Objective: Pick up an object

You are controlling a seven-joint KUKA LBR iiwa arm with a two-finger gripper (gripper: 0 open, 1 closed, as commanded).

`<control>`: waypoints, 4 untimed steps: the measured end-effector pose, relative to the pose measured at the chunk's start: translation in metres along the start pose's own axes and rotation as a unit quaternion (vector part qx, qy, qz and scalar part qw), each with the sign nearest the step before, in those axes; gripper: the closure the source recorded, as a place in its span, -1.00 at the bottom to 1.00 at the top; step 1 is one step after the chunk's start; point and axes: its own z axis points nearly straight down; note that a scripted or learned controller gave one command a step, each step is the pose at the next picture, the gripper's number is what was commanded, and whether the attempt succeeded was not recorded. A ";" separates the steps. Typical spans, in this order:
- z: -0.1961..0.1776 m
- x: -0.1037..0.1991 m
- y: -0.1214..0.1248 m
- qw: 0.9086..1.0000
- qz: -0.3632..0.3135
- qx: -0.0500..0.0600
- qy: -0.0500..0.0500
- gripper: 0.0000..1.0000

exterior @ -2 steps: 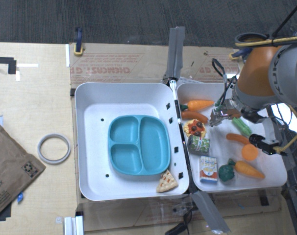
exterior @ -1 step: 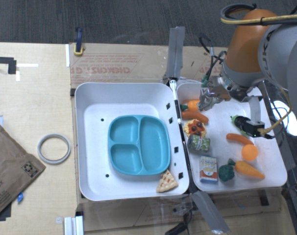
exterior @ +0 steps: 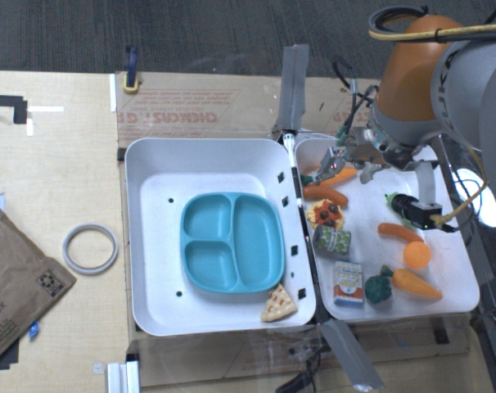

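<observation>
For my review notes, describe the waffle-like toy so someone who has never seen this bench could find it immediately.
Start at the left white bin, the one holding the blue divided tray. Go to the tray's near right corner: the waffle piece lies there on the bin floor, touching or just off the tray's edge. It is a tan wedge with a grid pattern, and the one loose item in that bin, while all other toys lie in the right bin.

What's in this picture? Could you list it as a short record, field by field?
arm: grey with orange band, reaching in from the right over the right bin
gripper: low at the right bin's far left corner
left bin: blue divided plate, waffle piece
right bin: toy carrots, orange ball, broccoli, small carton
bench outside bins: grey tape ring
</observation>
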 end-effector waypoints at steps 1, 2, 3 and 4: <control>0.071 -0.049 -0.043 0.996 -0.089 0.001 0.000 -1.00; 0.100 -0.127 -0.091 0.999 -0.044 0.000 0.001 -1.00; 0.100 -0.100 0.001 1.000 -0.015 0.000 0.000 -1.00; 0.100 -0.144 -0.069 0.997 0.072 0.001 0.009 -1.00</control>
